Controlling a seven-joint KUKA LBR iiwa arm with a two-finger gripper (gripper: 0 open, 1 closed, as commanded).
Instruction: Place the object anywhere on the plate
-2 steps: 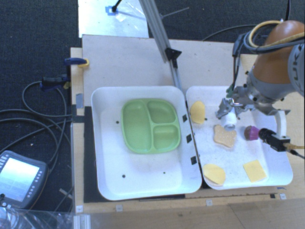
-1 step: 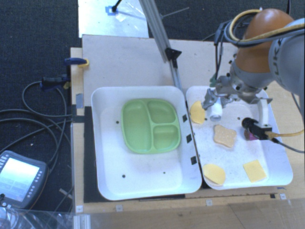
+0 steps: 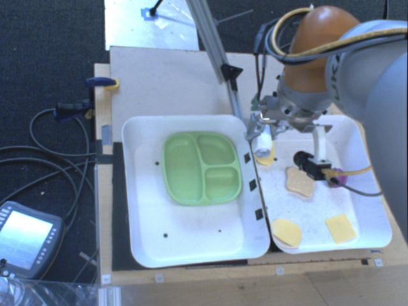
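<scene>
1. The claw point(image 3: 261, 144) hangs low at the left edge of the right bin point(image 3: 306, 212), close against the wall where the two bins meet. From this slanted view I cannot tell whether it is wide or narrow, and nothing shows plainly in its grip
2. Just under its tip a small yellow piece point(image 3: 268, 159) lies on the bin floor, partly covered by the claw. Being nearest, it is probably the task's thing. Whether the claw touches it cannot be told, and too little of it shows to read its long axis
3. Farther out in the same bin lie a tan toast-like slice point(image 3: 299, 182) near the middle, a round yellow piece point(image 3: 287, 233) at the front left corner, and a square yellow slice point(image 3: 341, 228) towards the front, all apart from the claw
4. The green plate point(image 3: 203, 167), with three compartments, sits in the left bin point(image 3: 191, 231), to the view's left of the claw. The two meeting bin walls stand between them, and none of the pieces lies on the plate
5. The coming move turns on that line: once the piece is gripped, it must rise clear of the walls and travel left a short way. The plate is a broad target, so I judge the grasp to be the harder part
</scene>
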